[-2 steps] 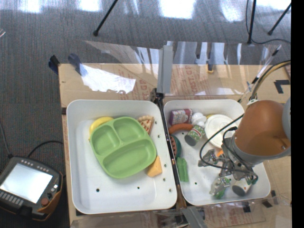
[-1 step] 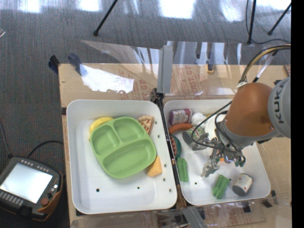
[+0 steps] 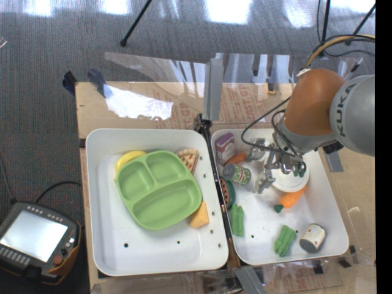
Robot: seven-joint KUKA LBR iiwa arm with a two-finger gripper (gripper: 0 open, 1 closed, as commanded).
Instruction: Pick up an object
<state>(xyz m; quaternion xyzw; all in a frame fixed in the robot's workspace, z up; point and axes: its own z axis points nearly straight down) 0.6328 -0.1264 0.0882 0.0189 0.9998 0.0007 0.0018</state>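
Camera view. The arm comes in over the right bin (image 3: 327, 195). The hand (image 3: 274, 170) hangs low near that bin's far edge, above a white round piece (image 3: 295, 177). I cannot tell how the hand is set, and nothing is visibly held.

Candidate objects crowd it:
- a small can (image 3: 237, 174) just toward the inner wall
- a carrot (image 3: 291, 199) just beside the white round piece
- a purple carton (image 3: 225, 144) in the far inner corner
- green pieces (image 3: 285, 239) and a white cup (image 3: 312, 237) along the near edge, well apart

Left bin (image 3: 98, 225): a green divided tray (image 3: 159, 190) lies over a banana (image 3: 128, 158).

Risks, as judged:
- the round can may roll aside when touched
- the closely packed neighbours may be nudged away, or the hand may catch two at once
- the cables hide the contact point, so a miss is hard to spot
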